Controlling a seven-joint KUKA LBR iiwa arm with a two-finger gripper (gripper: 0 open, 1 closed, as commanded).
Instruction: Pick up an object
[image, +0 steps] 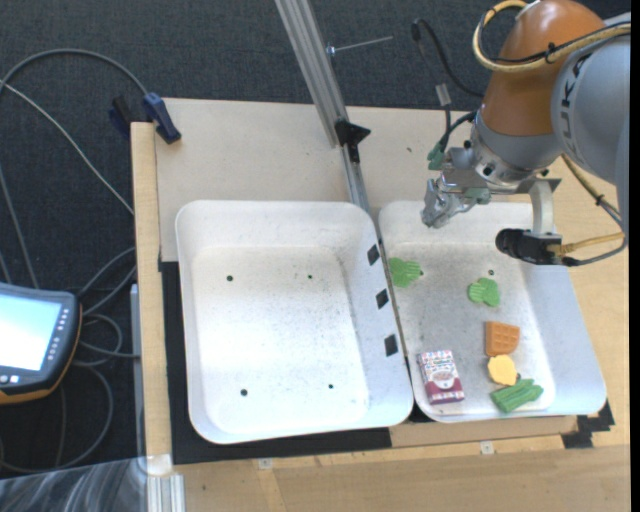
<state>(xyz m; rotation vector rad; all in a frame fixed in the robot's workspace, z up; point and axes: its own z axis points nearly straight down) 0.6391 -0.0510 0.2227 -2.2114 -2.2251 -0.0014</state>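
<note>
The left bin (270, 320), well off to the gripper's left, holds nothing to pick, so a descent drifting that way would close on bare plastic. The gripper (440, 212) hangs over the far edge of the right bin (570, 330), and whether its tips are spread or pressed together I cannot tell; nothing shows between them.

Nearest, just below and slightly left of the gripper, a green leaf piece (404, 271) lies close to the wall where the two bins meet. Going for it risks one tip striking that wall and pushing the flat piece away instead of pinching it. A second green piece (484, 292) lies below and to the gripper's right, out in the open, probably the safer target, though it looks low and could slip.

Farther from the gripper, toward the near rim, a small red-and-white box (440, 378) lies flat. To its right an orange block (502, 337), a yellow piece (502, 370) and a green bundle (516, 394) sit nearly touching; a grab there could catch two at once or knock them apart.
</note>
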